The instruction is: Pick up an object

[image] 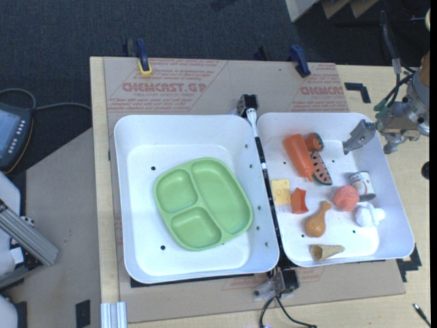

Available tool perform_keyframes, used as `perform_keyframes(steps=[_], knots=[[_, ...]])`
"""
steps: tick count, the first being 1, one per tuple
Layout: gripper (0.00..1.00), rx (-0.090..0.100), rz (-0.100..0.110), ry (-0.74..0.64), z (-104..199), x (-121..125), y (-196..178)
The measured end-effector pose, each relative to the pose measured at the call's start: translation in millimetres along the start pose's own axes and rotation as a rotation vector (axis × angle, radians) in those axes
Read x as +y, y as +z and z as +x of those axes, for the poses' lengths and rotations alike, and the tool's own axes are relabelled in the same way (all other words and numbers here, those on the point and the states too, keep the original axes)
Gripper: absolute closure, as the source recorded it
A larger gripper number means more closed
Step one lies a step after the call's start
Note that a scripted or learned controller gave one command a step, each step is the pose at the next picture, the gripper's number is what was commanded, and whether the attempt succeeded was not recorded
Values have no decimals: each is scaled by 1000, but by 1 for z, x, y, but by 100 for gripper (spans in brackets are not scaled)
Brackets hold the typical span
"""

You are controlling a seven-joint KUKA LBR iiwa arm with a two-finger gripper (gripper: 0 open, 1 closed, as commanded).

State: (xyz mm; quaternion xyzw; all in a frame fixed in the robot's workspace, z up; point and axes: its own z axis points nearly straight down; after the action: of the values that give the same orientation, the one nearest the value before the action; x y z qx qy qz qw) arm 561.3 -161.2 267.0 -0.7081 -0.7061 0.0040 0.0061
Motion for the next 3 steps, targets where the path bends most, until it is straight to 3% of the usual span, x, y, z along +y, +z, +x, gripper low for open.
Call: perform_keyframes(steps=[1, 3], knots=[[0, -2, -13, -3, 0, 2, -7], [0, -1, -8, -2, 9, -2, 100]])
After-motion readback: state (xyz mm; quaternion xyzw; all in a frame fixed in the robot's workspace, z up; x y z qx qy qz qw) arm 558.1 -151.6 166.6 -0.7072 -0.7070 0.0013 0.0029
